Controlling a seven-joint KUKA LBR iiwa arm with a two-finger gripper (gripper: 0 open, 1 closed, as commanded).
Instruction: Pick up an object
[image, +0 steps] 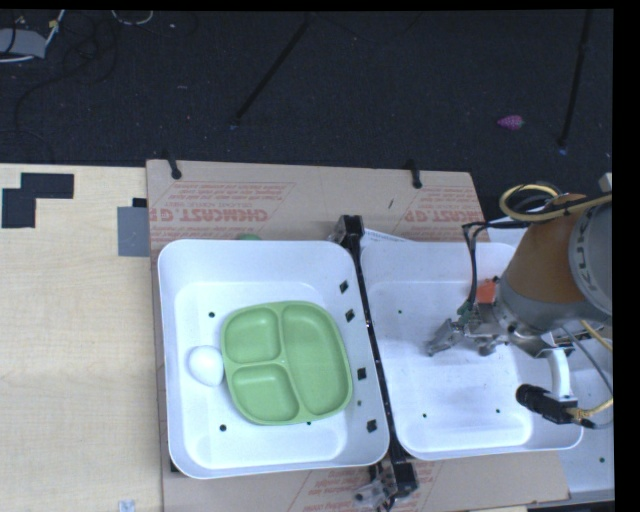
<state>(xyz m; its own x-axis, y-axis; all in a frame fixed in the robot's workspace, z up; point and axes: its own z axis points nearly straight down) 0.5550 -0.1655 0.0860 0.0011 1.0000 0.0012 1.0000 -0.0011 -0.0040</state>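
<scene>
A green three-compartment plate (285, 361) lies in the left bin (190, 270). A white egg-shaped ball (206, 365) rests against the plate's left edge. My gripper (445, 338) hangs low over the right bin (430, 420), near its middle and pointing left, with nothing visibly in it. A small orange thing (486, 291) shows just above the wrist; I cannot tell whether it lies in the bin.
A black divider (365, 340) runs between the two bins. The arm's grey and orange body (560, 265) covers the right bin's far right corner. Cardboard (300, 205) lies under both bins, and a pale wooden bench top (70, 350) extends to the left.
</scene>
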